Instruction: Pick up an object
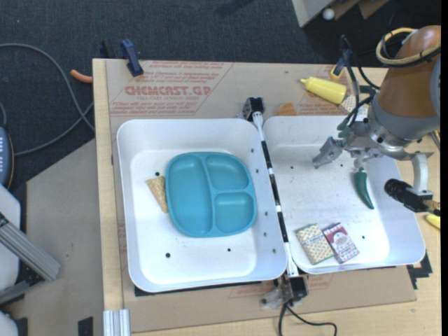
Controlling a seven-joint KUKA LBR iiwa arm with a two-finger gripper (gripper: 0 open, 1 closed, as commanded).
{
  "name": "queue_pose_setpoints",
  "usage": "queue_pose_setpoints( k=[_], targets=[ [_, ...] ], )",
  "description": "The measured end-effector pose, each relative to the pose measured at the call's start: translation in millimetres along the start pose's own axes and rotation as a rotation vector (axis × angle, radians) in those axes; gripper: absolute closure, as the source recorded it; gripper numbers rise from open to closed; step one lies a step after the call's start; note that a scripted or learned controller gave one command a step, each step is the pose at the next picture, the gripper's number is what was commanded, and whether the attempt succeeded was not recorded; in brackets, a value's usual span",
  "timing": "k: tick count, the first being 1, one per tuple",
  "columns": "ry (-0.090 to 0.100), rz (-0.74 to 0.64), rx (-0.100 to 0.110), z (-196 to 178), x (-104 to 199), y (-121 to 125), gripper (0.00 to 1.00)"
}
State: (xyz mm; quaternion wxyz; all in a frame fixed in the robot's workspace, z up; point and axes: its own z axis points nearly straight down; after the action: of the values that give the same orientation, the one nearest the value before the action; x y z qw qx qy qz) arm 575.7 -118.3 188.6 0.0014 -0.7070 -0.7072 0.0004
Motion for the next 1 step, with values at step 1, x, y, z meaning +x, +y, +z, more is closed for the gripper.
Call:
queue_pose_setpoints(
  k=[1],
  targets=[
    [-0.003,0.001,-0.003,-10.2,-55.0,63.2,0.00]
  ],
)
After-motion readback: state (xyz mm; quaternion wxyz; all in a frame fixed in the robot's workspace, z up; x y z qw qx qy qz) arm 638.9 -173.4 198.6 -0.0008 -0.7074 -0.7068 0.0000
